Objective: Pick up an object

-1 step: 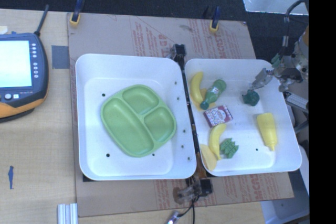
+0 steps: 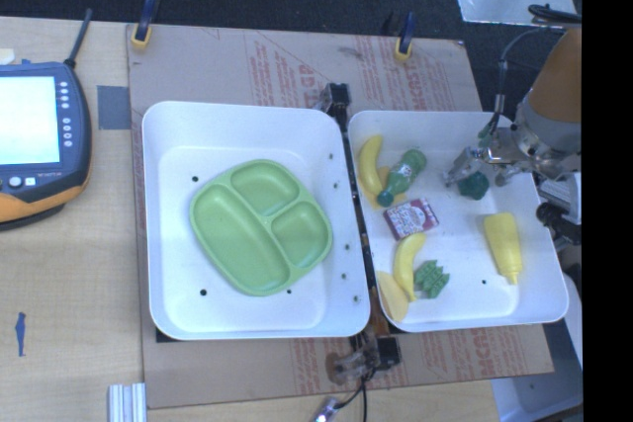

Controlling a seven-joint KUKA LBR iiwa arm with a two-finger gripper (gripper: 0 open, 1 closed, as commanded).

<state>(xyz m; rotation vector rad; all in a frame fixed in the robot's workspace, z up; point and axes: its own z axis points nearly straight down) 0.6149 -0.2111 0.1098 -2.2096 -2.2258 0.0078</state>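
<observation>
My gripper [image 2: 478, 169] hangs low over the back right part of the right bin [image 2: 534, 311]. A small dark green object [image 2: 475, 186] lies right at its tip, touching or nearly touching it. I cannot make out whether the object is gripped. Elsewhere in this bin lie a yellow banana [image 2: 369, 165], a green bottle [image 2: 400, 175], a maroon packet [image 2: 411, 217], a second banana [image 2: 407, 262], a leafy green piece [image 2: 431, 279], a yellow piece [image 2: 393, 296] at the front and a yellow squeeze bottle [image 2: 503, 245].
The left bin [image 2: 168, 301] holds a light green divided plate [image 2: 260, 225]. A control tablet [image 2: 30, 138] rests on the bench at far left. The arm's orange band [image 2: 562, 69] enters from the right above the bin's rim.
</observation>
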